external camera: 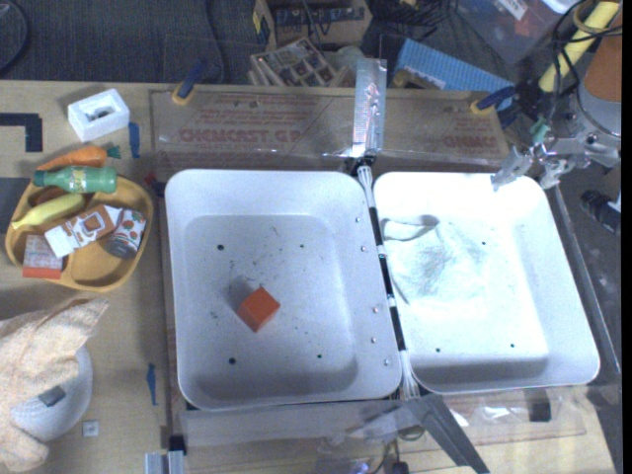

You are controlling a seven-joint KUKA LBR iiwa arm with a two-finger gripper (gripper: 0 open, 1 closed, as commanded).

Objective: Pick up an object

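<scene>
An orange cube (259,307) lies in the left bin (197,215), a little left of and below its middle, tilted so one corner points toward me. The arm comes in at the top right, its orange band (604,67) at the frame's edge. My gripper (520,164) hangs over the far right corner of the right bin (553,363), far from the cube. Nothing shows in its grasp.
A thin pale loop (408,228) lies near the right bin's far left corner, beside grey scuff marks. A yellow bowl (99,270) of toy food sits left of the bins, with a cloth (44,349) below it. Clutter and cables line the back.
</scene>
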